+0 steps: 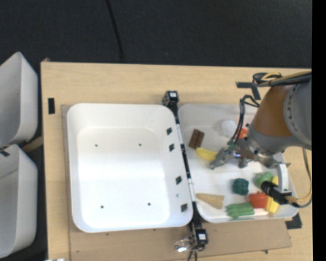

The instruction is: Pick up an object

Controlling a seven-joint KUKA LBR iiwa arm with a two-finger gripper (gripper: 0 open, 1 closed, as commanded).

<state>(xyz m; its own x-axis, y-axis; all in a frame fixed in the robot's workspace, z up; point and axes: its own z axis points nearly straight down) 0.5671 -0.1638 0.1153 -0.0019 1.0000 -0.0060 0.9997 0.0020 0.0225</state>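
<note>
Two white bins [119, 113] are set on a light tan bench [54, 145]. In the right bin [206, 113] a brown block [196, 139], a yellow piece [206, 154], a dark green lump [240, 186], a tan wedge [211, 200], a bright green piece [239, 210] and a red piece [258, 200] are seen. The arm [282, 118] is coloured grey with an orange band.

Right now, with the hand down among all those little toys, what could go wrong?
The hand sits right by the yellow piece, so it may nudge it aside rather than catch it. The brown block lies close behind and could get bumped too. The toys at the near edge, like the green roll and red piece, are crowded together, so reaching there risks shoving one against the bin's wall.
</note>
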